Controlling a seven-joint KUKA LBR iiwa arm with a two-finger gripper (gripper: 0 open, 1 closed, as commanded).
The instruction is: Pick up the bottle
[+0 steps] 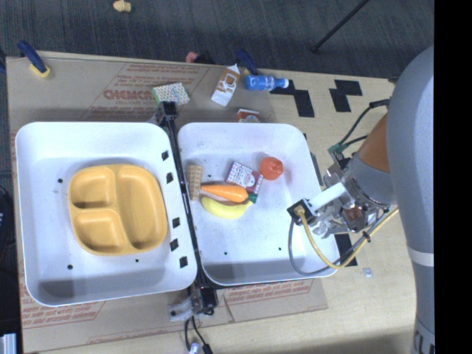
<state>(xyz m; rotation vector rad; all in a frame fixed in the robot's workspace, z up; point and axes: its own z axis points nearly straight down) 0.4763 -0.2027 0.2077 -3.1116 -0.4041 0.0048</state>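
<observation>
A small blue bottle (pixel 263 83) lies on its side on the cardboard bench top, behind the right bin (pixel 295 260) and outside it. My gripper (pixel 318 214) hangs over the right bin's right rim, well in front of the bottle and to its right. A yellow cable loops below the gripper. Nothing shows in its grasp.
The right bin holds a carrot (pixel 225 192), a banana (pixel 226 209), a red tomato (pixel 271 168), a small red-and-white packet (pixel 242 174) and a cone (pixel 194 179). A yellow divided plate (pixel 118 207) fills the left bin. A small carton (pixel 224 88) lies next to the bottle.
</observation>
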